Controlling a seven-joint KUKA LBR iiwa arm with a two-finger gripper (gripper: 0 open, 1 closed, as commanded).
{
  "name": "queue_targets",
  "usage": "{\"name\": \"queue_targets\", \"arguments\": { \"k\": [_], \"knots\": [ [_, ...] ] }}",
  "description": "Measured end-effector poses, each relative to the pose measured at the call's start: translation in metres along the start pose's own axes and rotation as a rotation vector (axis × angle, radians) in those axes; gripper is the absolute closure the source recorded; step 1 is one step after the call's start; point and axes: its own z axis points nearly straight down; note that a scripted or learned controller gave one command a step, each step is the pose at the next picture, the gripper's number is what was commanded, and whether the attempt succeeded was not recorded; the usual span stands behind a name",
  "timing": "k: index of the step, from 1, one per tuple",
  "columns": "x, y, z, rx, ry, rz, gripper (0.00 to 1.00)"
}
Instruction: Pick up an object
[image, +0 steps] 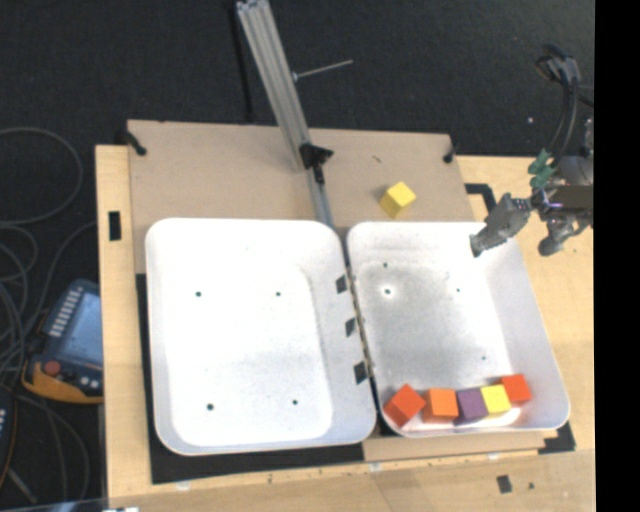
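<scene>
lying on bench (250, 170): yellow cube (397, 198)

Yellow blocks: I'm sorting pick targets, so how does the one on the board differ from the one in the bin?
The yellow block on the board lies alone outside both bins, behind the right bin. The yellow block in the bin sits in a row against the bin's near wall, between a purple block and a red-orange one. Both look alike in size.

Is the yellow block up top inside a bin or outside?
Outside. The yellow block sits on the brown board behind the right bin, past its rim.
</scene>
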Motion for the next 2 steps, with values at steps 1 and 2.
{"name": "queue_targets", "arguments": {
  "k": [1, 2],
  "knots": [
    [-0.033, -0.006, -0.036, -0.003, -0.001, 0.000, 0.00],
    [-0.061, 0.006, -0.078, -0.003, -0.001, 0.000, 0.00]
  ]
}}
